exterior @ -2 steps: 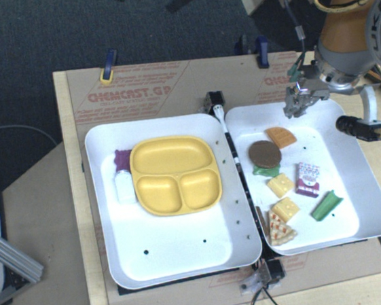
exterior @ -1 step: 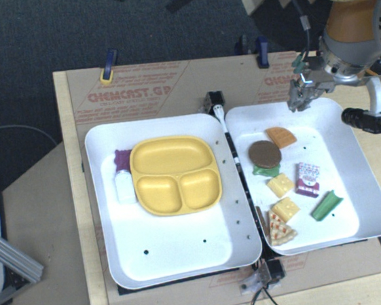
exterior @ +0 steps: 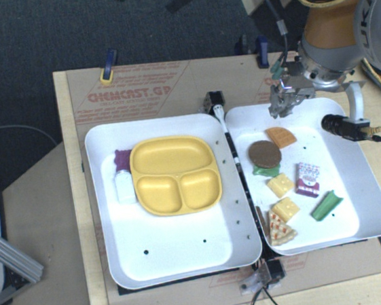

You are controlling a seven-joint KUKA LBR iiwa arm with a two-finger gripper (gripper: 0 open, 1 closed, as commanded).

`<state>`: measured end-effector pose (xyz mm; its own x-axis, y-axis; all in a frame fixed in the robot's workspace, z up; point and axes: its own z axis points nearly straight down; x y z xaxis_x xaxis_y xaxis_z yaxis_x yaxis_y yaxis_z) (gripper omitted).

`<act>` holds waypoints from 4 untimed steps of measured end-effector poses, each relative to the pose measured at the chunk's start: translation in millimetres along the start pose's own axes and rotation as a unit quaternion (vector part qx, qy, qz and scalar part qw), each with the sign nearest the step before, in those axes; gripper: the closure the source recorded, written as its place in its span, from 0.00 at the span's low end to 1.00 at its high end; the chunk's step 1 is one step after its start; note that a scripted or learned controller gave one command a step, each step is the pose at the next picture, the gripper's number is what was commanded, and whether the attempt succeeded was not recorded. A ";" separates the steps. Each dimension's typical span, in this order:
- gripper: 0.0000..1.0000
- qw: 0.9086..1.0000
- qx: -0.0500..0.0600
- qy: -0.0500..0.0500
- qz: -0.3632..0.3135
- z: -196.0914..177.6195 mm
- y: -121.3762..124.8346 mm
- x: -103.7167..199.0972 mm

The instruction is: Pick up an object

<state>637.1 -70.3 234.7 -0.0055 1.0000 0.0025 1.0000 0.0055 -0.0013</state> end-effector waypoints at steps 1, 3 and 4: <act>1.00 1.000 0.001 0.000 -0.001 1.3 -12.9 60.9; 1.00 1.000 0.001 -0.001 0.003 10.9 -16.9 117.6; 1.00 1.000 0.001 -0.001 0.002 20.4 -11.8 128.7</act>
